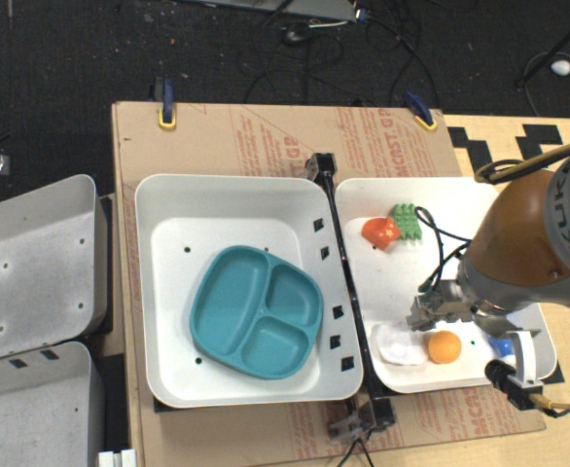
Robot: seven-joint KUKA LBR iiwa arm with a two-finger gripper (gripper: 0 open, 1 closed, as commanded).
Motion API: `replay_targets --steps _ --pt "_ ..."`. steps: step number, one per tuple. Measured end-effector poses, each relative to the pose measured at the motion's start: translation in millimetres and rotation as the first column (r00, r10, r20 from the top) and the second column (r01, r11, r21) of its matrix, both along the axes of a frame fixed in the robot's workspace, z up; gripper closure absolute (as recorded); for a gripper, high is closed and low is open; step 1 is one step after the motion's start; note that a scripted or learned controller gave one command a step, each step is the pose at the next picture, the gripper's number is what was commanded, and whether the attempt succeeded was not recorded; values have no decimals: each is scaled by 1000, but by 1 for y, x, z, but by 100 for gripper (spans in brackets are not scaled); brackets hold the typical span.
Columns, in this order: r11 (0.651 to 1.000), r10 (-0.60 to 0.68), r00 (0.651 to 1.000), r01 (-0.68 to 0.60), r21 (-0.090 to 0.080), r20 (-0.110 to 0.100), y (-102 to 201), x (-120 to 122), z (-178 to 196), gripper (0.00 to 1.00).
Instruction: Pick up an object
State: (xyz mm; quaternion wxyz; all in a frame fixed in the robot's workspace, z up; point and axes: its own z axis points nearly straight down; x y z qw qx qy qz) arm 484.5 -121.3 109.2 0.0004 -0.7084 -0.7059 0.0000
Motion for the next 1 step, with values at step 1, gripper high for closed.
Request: replay_targets --steps 1 --pt "1000 3 1000 -3 -2 4 -6 2 44 100"
